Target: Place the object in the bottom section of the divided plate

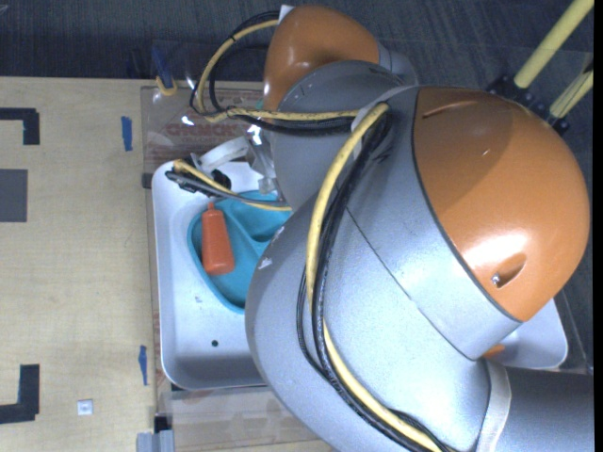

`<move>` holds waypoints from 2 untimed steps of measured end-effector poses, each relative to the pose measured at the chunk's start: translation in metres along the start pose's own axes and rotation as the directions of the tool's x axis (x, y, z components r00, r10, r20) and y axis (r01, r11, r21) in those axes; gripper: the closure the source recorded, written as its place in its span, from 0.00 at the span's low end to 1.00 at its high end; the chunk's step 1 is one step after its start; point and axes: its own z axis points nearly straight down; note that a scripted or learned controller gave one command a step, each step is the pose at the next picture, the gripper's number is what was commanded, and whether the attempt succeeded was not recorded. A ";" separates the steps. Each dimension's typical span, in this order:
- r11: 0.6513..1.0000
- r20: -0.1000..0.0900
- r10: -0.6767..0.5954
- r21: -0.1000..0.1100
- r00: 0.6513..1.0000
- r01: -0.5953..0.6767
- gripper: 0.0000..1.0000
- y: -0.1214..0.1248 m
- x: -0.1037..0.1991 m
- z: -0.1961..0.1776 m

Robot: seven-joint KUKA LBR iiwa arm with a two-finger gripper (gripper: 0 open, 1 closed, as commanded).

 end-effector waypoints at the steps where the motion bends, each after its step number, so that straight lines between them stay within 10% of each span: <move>1: 0.983 -0.004 -0.185 -0.003 0.983 0.185 0.00 -0.027 0.038 -0.038; 2: 0.982 -0.003 -0.189 -0.004 0.982 0.189 1.00 -0.028 0.038 -0.048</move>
